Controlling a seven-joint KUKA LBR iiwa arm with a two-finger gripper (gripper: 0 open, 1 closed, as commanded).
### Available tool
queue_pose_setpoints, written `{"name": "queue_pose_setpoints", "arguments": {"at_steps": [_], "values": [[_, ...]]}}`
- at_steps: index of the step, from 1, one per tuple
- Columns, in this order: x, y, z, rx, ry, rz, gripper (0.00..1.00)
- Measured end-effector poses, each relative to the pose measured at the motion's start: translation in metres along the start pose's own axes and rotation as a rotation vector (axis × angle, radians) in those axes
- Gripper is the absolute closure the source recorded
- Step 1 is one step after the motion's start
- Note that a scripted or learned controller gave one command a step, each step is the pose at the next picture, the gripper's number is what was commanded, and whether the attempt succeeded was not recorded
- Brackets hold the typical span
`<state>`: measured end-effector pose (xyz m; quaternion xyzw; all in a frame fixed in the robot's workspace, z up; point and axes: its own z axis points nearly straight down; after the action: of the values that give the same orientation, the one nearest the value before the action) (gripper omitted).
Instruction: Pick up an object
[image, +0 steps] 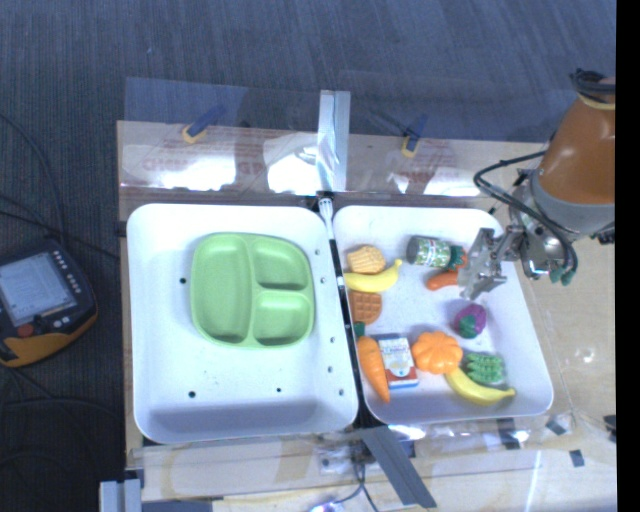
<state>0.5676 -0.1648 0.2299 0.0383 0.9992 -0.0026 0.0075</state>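
My gripper (481, 280) hangs over the right side of the right bin (535, 350), open, with nothing between its fingers. Just left of it lie a small orange carrot (441, 280) and a green can (432, 250). A purple toy (470, 320) sits right below the gripper. Also in this bin are a banana (372, 281), a waffle-like piece (364, 259), a large carrot (373, 367), a small carton (399, 361), an orange pumpkin (438, 351), and a second banana (478, 389) with a green vegetable (486, 367) on it.
The left bin (160, 400) holds a green divided plate (252, 289). A raised rim (335, 300) separates the two bins. The arm (580, 160) with dangling cables reaches in from the right. A handheld pendant (40, 300) lies on the floor at far left.
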Motion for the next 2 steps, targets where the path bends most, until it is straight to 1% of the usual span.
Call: {"name": "queue_pose_setpoints", "arguments": {"at_steps": [1, 2], "values": [[-0.0202, 0.0088, 0.1302, -0.007, 0.014, -0.235, 1.0], [-0.0207, 0.0085, 0.1294, -0.006, 0.013, -0.235, 0.0]]}}
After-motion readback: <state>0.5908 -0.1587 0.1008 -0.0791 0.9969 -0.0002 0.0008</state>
